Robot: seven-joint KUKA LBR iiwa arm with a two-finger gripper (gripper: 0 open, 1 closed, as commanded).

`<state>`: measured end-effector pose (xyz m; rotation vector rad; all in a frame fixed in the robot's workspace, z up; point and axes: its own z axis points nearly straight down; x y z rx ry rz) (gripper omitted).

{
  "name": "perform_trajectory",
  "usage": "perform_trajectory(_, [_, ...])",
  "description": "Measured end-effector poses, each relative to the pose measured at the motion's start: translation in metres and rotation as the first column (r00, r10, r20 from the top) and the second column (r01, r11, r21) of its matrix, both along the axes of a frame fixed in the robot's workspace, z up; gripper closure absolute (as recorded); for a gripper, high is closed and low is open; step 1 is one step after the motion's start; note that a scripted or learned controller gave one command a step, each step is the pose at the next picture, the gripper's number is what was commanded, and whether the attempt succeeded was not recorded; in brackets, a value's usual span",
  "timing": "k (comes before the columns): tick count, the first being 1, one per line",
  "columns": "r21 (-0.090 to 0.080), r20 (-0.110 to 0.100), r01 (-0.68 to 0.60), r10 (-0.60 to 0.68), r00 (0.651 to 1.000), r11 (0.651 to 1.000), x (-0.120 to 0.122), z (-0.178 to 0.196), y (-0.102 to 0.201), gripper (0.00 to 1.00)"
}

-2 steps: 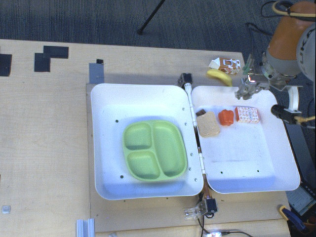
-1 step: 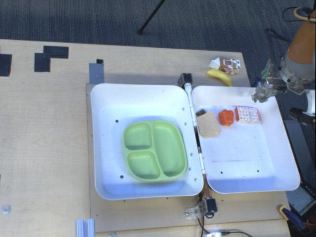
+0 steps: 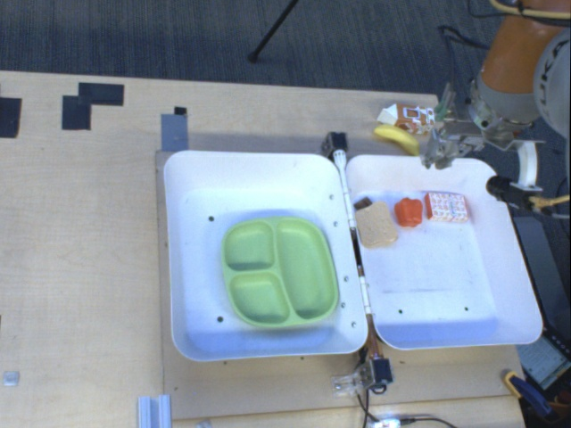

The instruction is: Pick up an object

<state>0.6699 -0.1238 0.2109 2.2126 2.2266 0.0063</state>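
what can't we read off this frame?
- Tool: small and blurred in the camera view; finger state unreadable.
- Banana: right end hidden behind the tool.
- Carton behind the banana: print too small to read.
- Arm: cut off by the top and right edges.

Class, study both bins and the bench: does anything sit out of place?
Yes. A banana and a small carton lie on the bench behind the right bin, outside it, while the other items sit inside. The green tray lies slightly askew in the left bin.
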Motion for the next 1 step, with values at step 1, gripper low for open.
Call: perform_trajectory(1, [0.0, 0.0, -0.001, 0.001, 1.0, 1.0, -0.0002, 0.041, 0.0584, 1.0])
